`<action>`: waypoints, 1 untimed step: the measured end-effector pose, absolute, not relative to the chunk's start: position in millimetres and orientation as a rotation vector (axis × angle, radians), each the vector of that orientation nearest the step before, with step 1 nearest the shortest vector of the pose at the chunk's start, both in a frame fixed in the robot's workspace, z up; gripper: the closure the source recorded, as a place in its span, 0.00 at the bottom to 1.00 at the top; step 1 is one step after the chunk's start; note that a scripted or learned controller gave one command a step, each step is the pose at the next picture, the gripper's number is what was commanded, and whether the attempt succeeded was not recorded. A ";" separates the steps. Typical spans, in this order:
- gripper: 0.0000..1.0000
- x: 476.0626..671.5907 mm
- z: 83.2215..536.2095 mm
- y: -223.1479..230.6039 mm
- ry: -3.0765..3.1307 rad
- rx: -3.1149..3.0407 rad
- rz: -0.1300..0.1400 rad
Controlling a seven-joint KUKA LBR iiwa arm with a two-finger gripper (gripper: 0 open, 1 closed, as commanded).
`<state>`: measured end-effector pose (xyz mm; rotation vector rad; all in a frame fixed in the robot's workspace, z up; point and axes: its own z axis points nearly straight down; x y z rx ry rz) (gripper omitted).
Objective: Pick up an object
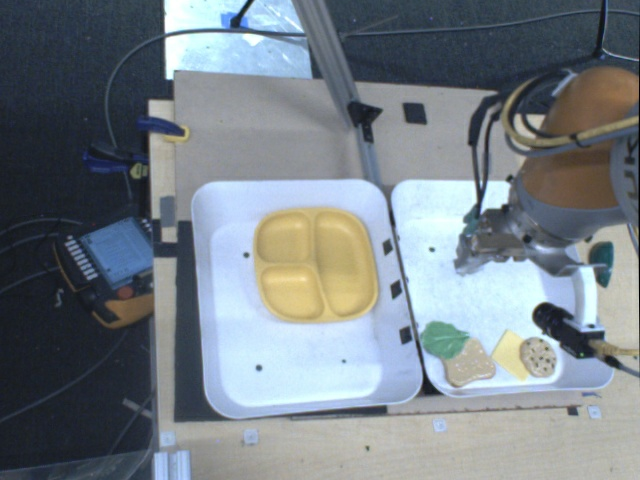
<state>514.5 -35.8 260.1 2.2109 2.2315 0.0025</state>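
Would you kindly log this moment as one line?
gripper: over right bin, nothing seen held | toy foods: right bin's near edge | yellow tray: left bin

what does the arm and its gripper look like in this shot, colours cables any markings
The arm is bulky and rounded, with an orange upper section over a grey one. Black and pale yellowish cables loop along its left side. The gripper is a small, blocky grey metal piece at the arm's end, above the right bin. No markings or lettering can be made out on either.
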 end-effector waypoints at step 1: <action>1.00 528.5 258.0 12.5 2.232 2.209 0.004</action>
